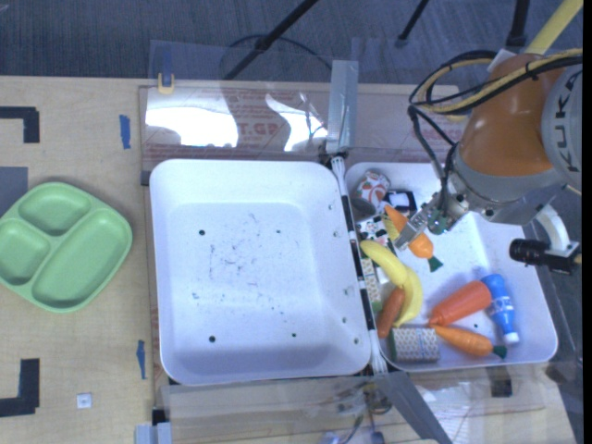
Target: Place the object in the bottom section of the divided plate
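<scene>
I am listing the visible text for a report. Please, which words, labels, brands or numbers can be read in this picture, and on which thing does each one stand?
"KU", the visible part of a larger word cut by the picture's edge: on the grey arm.
Reddish print on the clear panel behind the left bin: too blurred to read.
Label on the blue bottle: too small to read.

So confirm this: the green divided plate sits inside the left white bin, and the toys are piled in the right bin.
Not quite. The camera view shows the green divided plate on the wooden bench, outside and left of the left white bin. The toys are indeed in the right bin.
</scene>
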Available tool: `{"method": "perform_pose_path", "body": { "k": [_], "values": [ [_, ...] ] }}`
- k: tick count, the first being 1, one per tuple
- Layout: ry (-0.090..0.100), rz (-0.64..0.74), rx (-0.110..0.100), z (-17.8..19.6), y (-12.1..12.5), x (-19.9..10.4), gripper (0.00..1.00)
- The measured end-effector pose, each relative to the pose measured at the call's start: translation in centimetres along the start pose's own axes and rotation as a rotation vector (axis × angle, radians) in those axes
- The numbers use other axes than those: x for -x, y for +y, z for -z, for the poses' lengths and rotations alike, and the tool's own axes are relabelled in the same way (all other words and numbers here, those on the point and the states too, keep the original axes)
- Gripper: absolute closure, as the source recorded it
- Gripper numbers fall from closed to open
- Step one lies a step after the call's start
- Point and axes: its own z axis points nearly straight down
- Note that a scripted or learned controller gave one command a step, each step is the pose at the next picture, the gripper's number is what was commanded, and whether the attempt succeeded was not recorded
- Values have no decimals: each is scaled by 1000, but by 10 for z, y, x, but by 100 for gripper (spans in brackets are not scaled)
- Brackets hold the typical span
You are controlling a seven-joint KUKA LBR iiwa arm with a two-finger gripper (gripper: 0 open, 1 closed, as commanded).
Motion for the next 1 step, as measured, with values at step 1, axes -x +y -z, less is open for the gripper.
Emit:
{"method": "perform_pose_path", "body": {
  "k": [1],
  "values": [
    [1, 93, -1, 43, -4, -52, 100]
  ]
}}
